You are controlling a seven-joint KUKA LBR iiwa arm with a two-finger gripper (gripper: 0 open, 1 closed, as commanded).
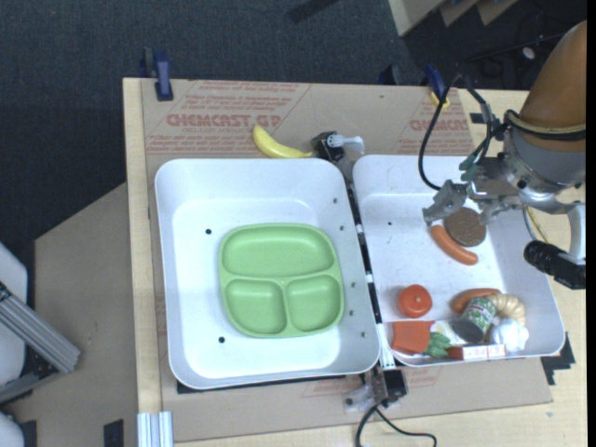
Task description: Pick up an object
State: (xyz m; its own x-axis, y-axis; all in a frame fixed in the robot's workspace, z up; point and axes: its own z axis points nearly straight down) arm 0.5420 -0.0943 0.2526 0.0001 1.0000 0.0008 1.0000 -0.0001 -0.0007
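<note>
Bright, even light from above; the two white bins (177, 250) are close to washed out, their walls showing little shading; the green tray (279, 277) throws only a faint, soft shadow; the dark floor (74, 26) at far left stays dim; focus is slightly soft throughout, with fine print on the cardboard (223, 115) blurred.

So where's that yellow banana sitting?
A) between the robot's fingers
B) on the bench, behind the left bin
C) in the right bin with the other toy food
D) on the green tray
B: the banana lies on the bench just beyond the left bin's far rim.
</note>
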